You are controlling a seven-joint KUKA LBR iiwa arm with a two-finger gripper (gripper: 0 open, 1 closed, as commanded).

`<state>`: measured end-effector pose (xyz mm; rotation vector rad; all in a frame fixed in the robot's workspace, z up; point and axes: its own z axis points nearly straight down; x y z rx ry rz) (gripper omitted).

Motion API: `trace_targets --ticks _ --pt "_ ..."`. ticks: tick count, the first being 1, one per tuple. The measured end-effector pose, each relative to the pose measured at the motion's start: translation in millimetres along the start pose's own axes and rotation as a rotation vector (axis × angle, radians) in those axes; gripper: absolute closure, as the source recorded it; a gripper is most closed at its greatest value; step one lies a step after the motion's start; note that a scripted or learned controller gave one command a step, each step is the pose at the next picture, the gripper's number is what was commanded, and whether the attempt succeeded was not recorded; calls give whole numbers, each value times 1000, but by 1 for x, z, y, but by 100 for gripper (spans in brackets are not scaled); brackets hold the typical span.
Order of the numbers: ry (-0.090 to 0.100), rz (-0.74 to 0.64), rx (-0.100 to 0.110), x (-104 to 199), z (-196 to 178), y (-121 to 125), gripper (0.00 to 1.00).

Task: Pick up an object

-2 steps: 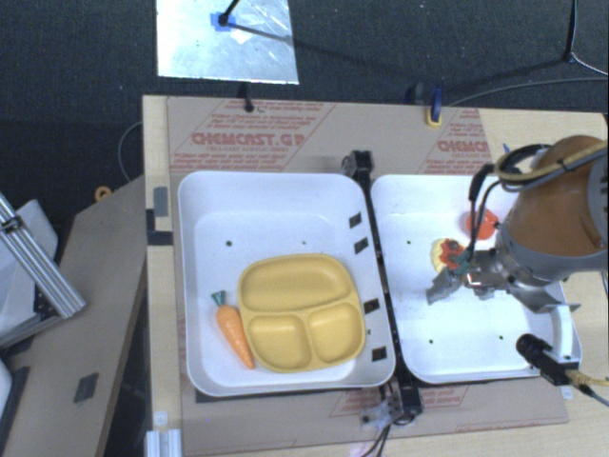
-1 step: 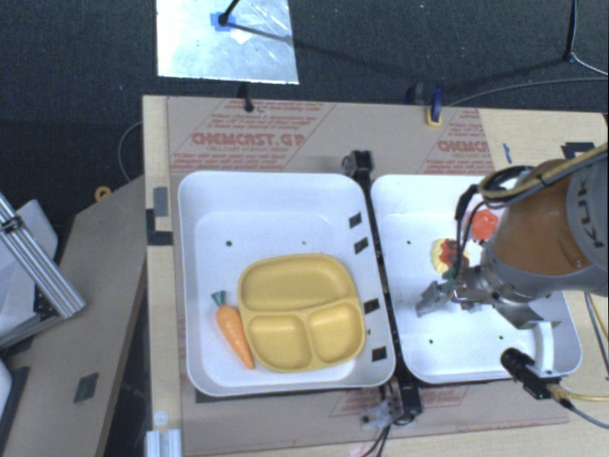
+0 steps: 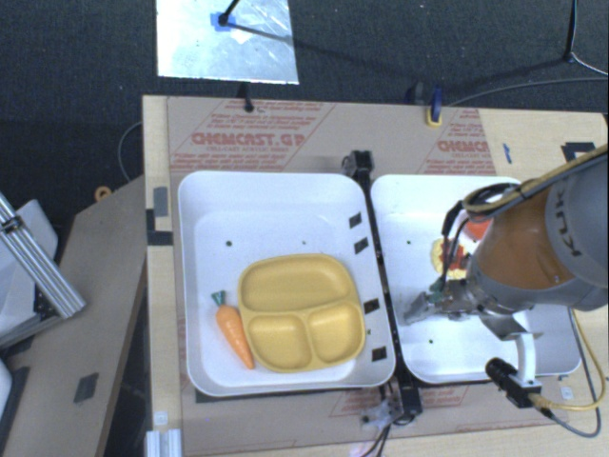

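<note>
My gripper (image 3: 422, 307) reaches down into the right bin (image 3: 409, 217) from under the orange wrist band, its metal fingers pointing left over the bin floor near the left wall. Nothing shows between them. Just above the gripper, a small yellow and red object (image 3: 445, 252) lies partly hidden by the arm and cables. In the left bin (image 3: 276, 198) a yellow divided plate (image 3: 300, 310) lies flat, and an orange toy carrot (image 3: 232, 332) with a green top rests against its left edge.
The two white bins sit side by side on a cardboard-covered bench (image 3: 285, 131). A black clamp divider (image 3: 371, 255) runs between them. A shiny metal sheet (image 3: 226, 25) lies on the dark floor at the back. The arm's body covers much of the right bin.
</note>
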<state>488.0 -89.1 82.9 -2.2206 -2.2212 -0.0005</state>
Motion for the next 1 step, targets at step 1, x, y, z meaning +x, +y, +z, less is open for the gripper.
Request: trace_targets --ticks 1 --pt "3 -2 -4 2 -13 2 100"
